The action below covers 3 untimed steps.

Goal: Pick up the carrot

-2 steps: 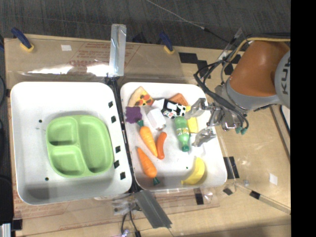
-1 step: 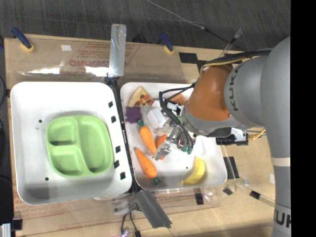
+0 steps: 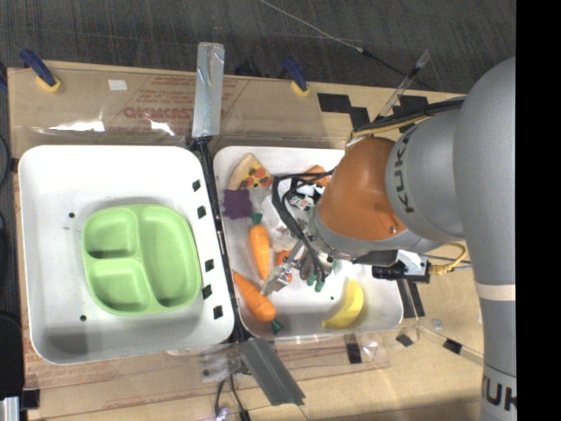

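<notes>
The carrot (image 3: 259,249) lay in the right bin (image 3: 386,318), at about nine o'clock from the claw (image 3: 296,274). The claw hung just beside it (how far open, I could not tell). A second carrot (image 3: 254,297) lay at seven o'clock.

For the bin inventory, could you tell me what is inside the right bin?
Right bin: two carrots, pizza slice, purple piece, banana. The arm covers the rest.
</notes>
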Each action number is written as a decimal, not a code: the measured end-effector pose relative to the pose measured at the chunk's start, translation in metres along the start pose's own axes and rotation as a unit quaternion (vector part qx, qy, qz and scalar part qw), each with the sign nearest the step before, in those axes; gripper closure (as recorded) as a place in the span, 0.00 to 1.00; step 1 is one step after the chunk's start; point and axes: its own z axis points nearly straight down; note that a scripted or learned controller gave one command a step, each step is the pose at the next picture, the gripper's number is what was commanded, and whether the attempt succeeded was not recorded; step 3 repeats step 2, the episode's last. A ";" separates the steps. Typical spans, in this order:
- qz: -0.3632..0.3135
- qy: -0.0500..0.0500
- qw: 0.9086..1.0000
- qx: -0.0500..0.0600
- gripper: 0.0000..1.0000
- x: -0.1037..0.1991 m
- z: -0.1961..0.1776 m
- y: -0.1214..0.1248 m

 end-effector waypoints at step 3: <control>-0.022 0.019 1.000 -0.003 1.00 0.055 -0.094 0.046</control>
